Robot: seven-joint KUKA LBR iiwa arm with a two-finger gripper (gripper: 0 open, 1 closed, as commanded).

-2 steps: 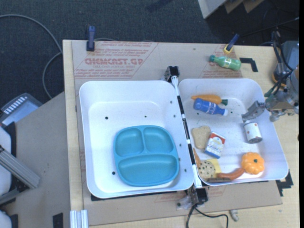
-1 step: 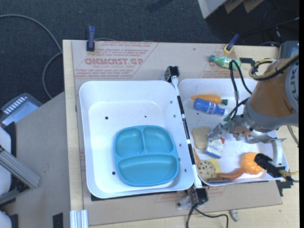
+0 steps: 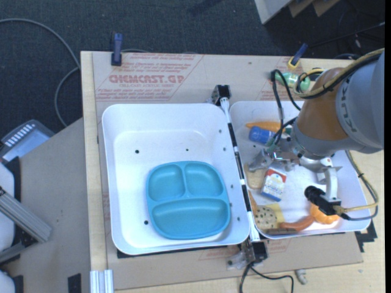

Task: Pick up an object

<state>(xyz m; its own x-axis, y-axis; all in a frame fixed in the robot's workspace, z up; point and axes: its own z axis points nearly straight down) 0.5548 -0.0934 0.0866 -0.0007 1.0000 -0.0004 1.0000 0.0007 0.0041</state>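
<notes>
2 bins [image 3: 122,127], 1 blue tray [image 3: 186,199]

Dark carpeted floor [image 3: 153,17] around a wooden bench [image 3: 177,72], grey cable [image 3: 61,84] looping at left.

Two shallow white plastic bins sit side by side on the brown board surface [image 3: 183,72]. The left bin [image 3: 122,127] holds a light-blue three-compartment plastic plate [image 3: 186,199] toward its 5 o'clock corner. In the right bin [image 3: 244,112], a small white carton [image 3: 274,184] lies near the centre, a blue-and-orange object [image 3: 264,131] at 11 o'clock, and a tan spotted block [image 3: 267,216] at 7 o'clock.
</notes>
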